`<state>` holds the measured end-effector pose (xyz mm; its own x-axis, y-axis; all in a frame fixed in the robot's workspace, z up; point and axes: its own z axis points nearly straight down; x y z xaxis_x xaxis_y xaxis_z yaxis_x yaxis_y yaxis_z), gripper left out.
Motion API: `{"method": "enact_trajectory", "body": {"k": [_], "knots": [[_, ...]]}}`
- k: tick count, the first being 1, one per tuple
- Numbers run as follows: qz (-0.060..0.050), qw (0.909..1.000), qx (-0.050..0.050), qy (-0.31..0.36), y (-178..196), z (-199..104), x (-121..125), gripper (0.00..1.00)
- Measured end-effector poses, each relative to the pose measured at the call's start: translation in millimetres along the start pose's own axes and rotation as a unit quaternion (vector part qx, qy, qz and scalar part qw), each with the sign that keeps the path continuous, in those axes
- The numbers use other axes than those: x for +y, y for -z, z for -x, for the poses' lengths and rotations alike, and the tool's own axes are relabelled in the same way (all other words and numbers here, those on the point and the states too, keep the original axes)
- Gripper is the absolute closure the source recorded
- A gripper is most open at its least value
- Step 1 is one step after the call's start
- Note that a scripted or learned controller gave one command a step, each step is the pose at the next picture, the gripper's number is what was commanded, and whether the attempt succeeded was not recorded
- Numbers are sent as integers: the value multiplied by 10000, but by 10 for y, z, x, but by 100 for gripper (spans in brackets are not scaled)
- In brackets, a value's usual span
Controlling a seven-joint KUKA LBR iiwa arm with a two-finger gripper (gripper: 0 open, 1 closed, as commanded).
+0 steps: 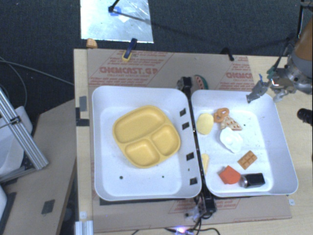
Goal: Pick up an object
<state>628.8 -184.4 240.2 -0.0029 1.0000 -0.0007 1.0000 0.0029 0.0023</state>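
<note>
A cardboard-covered surface (pixel 161 67) with red printed lettering carries two shallow white bins side by side. The left bin (pixel 105 180) holds a yellow divided tray (pixel 145 136) with three compartments, lying flat near its middle. Small black clips (pixel 186 126) line the seam between the bins. At the surface's far edge lies a yellow and blue clamp (pixel 129 49), with a small tan block (pixel 91 43) just beside the corner. Beyond, a shiny silver sheet (pixel 116 13) rests on dark carpet (pixel 34 28). A metal frame (pixel 19 131) stands at left.

Cardboard-topped bench (pixel 161 67), w/ left bin (pixel 105 180), right bin (pixel 281 131), side by side
</note>
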Motion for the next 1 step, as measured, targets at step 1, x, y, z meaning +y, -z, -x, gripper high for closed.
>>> {"method": "enact_trajectory", "body": {"k": [1], "knots": [[-70,10000,23,-17,-1551,-43,-584,0]]}}
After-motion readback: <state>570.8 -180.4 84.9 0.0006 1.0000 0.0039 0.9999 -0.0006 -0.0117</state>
